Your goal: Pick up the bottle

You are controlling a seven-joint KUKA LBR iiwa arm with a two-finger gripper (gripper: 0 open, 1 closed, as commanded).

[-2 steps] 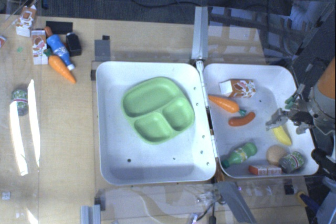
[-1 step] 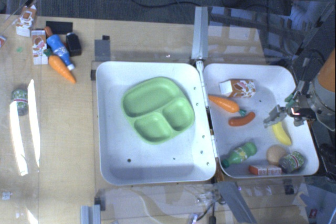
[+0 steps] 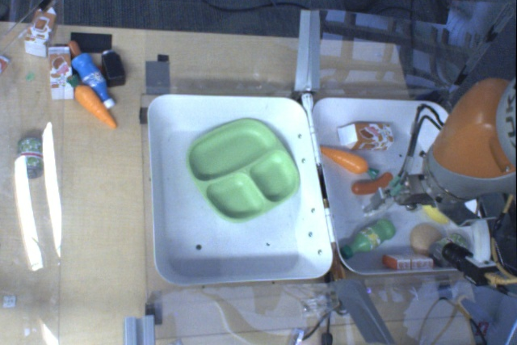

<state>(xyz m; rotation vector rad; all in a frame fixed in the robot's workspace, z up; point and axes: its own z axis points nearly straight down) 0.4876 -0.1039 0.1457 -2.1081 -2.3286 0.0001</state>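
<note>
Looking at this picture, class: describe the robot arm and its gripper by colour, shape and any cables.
The arm is a bulky rounded body with a broad orange band, grey below it. Thin dark cables loop beside it down toward the wrist. The gripper is small, metallic grey, with slender parts.

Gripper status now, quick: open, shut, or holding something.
Gripper: cannot be told from this view. It sits low in the right bin, just above the green bottle and beside the sausage; nothing is visibly held.
</note>
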